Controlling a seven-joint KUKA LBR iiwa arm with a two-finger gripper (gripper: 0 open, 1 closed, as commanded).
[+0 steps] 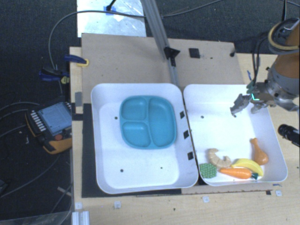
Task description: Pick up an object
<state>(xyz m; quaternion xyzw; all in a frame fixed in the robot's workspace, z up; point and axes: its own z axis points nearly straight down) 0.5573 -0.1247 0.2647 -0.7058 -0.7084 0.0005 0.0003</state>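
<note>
Arm [284, 64] reaches in over the right bin [225, 125], fingers [238, 105] spread apart, holding nothing.

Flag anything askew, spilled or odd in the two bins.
Nothing looks spilled or damaged. The toy food, a carrot, banana and drumstick, is crowded into the right bin's near corner; the blue plate lies flat in the left bin.
</note>
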